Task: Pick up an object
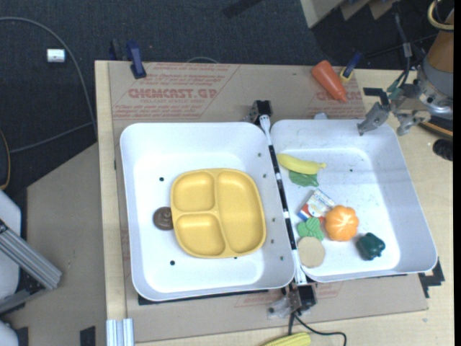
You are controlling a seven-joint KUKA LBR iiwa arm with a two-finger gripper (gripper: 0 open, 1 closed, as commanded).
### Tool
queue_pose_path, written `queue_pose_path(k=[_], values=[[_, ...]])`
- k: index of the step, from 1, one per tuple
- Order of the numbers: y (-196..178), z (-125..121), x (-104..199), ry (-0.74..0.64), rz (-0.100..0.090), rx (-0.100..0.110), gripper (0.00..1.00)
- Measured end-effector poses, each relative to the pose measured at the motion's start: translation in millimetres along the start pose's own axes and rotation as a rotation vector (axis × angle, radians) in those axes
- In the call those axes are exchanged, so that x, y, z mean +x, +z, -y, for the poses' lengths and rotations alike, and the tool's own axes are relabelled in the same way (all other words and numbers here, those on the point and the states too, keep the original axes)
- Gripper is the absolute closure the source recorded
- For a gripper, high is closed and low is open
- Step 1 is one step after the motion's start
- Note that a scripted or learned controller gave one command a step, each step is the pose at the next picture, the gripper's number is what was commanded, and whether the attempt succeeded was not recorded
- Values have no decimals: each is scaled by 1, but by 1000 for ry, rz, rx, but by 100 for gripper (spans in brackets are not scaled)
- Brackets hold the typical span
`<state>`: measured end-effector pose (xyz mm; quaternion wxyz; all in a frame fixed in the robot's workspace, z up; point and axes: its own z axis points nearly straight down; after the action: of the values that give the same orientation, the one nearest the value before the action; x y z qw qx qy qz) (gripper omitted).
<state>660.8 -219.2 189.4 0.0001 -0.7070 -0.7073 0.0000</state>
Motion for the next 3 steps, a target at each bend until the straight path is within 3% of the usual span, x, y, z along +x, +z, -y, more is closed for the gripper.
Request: queue_pose_path(k=[1, 2, 3], values=[[79, 74, 56, 0, -1, 2, 0], [98, 127, 104, 1, 1, -7, 0], [105, 6, 119, -1, -1, 2, 0]])
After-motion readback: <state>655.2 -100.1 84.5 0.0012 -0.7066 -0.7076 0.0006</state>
